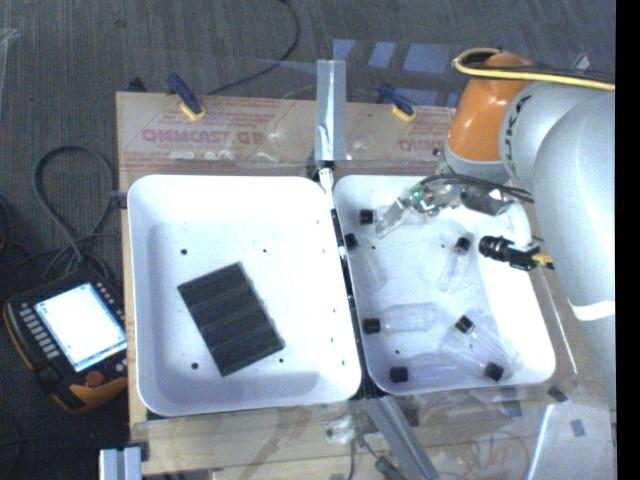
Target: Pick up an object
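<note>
My gripper [392, 218] sits low over the right bin [520, 373], close to its far edge and near the far left corner. From this slanted look down I cannot tell what state it is in, and I see nothing that is plainly caught in it, so I judge the pick as not yet made. The grey arm [570, 168] with its orange band [480, 118] reaches in from the bin's right side and covers part of that rim.

Right around the tool lie several clear plastic bottles with small black caps. One cap [366, 216] lies just beside the gripper, toward the left wall. Another bottle [455, 263] lies a little nearer the middle of the bin. More lie along the near edge: one bottle [410, 318] left of centre and another [478, 346] toward the near right corner. They are see-through against white, so their outlines are hard to read.

Further out, the left bin [150, 218] holds a single dark ridged slab [230, 318] lying flat and turned at an angle, roughly in its middle.

What is left is the whole job: closing on something, most likely the bottle by the far left corner, and lifting it free.
</note>
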Controlling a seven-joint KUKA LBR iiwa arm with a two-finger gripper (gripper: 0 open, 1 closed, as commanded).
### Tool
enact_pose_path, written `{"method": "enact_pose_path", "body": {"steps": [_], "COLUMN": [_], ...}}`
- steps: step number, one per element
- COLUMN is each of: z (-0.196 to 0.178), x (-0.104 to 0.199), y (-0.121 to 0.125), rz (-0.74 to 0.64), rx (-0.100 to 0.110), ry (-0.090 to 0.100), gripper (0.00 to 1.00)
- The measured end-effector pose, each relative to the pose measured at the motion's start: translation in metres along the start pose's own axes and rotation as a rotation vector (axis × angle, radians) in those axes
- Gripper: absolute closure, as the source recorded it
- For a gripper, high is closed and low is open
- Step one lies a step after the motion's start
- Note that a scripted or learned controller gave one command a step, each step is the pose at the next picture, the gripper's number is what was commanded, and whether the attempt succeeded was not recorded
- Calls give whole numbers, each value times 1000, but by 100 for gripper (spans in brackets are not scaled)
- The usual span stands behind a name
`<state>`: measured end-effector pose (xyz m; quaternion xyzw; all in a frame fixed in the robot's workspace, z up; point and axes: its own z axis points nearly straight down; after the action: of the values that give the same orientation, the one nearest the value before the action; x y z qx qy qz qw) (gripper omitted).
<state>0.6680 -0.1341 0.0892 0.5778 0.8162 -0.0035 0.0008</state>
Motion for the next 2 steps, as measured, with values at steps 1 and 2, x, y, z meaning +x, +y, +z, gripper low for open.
{"method": "enact_pose_path", "body": {"steps": [1,2], "z": [-6,-134], "x": [0,73], "y": [-3,25], "rz": [-2,185], "rx": [14,-5], "ry": [4,4], "gripper": [100,100]}}
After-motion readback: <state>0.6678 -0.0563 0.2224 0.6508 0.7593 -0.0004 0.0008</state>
